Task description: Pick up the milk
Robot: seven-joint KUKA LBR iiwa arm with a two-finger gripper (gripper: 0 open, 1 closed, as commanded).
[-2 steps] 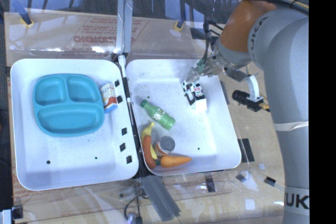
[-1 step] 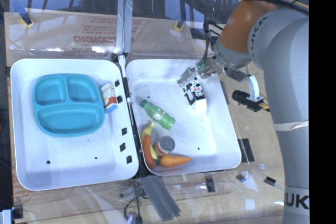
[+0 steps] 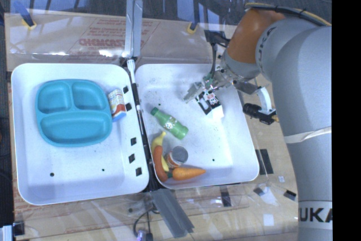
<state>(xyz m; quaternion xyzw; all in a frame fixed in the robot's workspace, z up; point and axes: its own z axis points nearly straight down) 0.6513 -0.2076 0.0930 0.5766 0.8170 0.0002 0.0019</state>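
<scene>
End effector sits low over the right bin, in its far middle part. From this angle I can't tell whether it's released or clenched.

Milk carton is in the left bin. It's lying against the right edge of the blue divided plate, wedged between the plate and that bin's right wall. It's well apart from the end effector, with both inner bin walls between them.

What I see in the right bin:
- Green bottle on its side, near the end effector on its left and closer to the camera, not touching it.
- A cluster by the bin's left wall, toward the near edge: banana, a grey-topped can just beside it, and a carrot lying across the front. All three are packed together, and I can't separate the contacts.

Arm comes in from the right and covers that bin's far right corner. Both bins sit side by side on the surface.
</scene>
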